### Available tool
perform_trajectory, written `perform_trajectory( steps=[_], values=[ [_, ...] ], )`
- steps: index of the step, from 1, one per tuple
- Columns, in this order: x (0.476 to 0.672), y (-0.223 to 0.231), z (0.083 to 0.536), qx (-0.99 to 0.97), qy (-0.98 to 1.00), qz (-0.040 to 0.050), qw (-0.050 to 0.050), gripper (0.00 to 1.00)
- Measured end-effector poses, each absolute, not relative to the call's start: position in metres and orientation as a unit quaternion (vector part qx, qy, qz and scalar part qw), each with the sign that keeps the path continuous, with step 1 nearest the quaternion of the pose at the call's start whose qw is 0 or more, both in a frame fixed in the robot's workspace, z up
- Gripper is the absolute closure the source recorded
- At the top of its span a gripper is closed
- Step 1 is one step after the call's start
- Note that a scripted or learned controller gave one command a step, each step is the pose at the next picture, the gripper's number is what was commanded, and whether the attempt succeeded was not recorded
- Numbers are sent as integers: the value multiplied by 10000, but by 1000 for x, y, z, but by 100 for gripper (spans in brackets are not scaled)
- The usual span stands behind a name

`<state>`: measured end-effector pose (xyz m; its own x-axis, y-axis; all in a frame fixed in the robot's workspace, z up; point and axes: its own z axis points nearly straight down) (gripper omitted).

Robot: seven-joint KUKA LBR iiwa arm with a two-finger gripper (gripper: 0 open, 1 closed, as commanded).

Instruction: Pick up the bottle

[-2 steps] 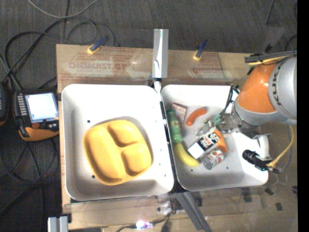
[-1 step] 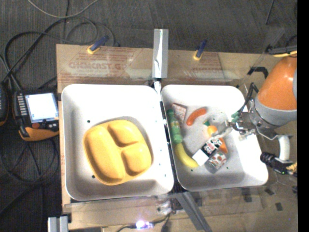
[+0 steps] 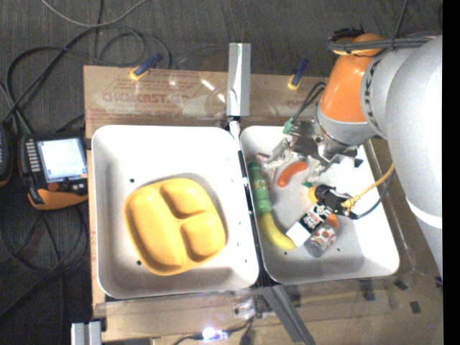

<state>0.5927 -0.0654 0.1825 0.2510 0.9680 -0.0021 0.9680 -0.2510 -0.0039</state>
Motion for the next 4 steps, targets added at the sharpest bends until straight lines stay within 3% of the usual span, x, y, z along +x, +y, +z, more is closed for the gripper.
perform_trajectory(
  steps=[1, 2, 3, 4],
  values=[
    [556, -95, 111, -7478, -6639, -4, -43, 0],
    [526, -108, 92, -6810, -7322, -47, -111, 0],
    [533, -111, 92, -5602, -8283, -28, -109, 0],
    [575, -122, 103, -3572, -9340, 0, -2, 0]
  ],
)
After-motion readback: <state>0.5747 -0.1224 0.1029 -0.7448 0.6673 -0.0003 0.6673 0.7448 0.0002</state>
